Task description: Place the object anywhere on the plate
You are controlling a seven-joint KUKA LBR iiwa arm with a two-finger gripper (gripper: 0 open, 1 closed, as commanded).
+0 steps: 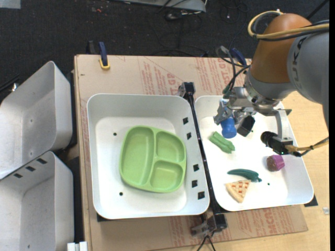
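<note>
A light green plate (pixel 153 159) with three compartments lies in the left bin (pixel 99 114); nothing rests on it. Over the upper left part of the right bin (pixel 301 184), my gripper (pixel 233 123) points down. A small blue object (pixel 228 128) sits between its fingers, which are closed on it. The gripper is right of the divider between the bins, well right of the plate.
In the right bin lie a light green pod (pixel 222 142) just below the gripper, a dark green pepper (pixel 244 174), a pizza slice (pixel 237 190) and a purple piece (pixel 276 162). A black cable fitting (pixel 269 139) hangs off the arm.
</note>
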